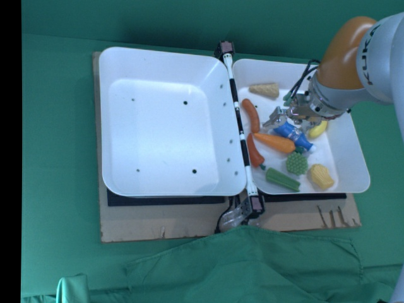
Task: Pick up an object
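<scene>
A rumpled green cloth [252, 264] is seen nearest the camera, then the left white bin [164, 125], and then the right white bin [350, 163], where toy foods are crowded. The gripper [282, 117] is poised over a blue bottle-like toy [294, 134] beside an orange carrot [274, 142]; whether its jaws are parted or closed cannot be told. The blue toy is judged light, rigid and smooth, so it is probably best taken across its narrow middle.

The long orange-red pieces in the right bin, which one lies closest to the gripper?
The orange carrot, lying crosswise just below the gripper beside the blue object. The two red sausages lie farther left, along the bin's inner wall.
</scene>
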Motion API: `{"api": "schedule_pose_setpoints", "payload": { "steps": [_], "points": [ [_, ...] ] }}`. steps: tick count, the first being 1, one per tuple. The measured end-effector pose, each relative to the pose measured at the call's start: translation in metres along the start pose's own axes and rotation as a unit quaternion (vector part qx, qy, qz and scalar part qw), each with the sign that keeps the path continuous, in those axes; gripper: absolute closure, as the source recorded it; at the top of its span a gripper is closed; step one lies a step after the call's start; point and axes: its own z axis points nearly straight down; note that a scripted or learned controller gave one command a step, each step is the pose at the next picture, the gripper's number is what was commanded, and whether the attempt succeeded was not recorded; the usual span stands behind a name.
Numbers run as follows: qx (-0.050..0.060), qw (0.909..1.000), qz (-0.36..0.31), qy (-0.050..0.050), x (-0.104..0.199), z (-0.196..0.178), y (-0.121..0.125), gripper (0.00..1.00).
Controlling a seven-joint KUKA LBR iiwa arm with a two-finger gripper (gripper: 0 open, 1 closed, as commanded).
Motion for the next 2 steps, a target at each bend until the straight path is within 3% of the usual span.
{"api": "schedule_pose_setpoints", "payload": {
  "steps": [1, 2],
  "points": [
    [0.003, 1.0, 0.002, -0.001, 0.015, -0.004, -0.043, 0.0],
    [0.002, 1.0, 0.002, -0.001, 0.0, -0.071, -0.073, 0.0]
  ]
}}
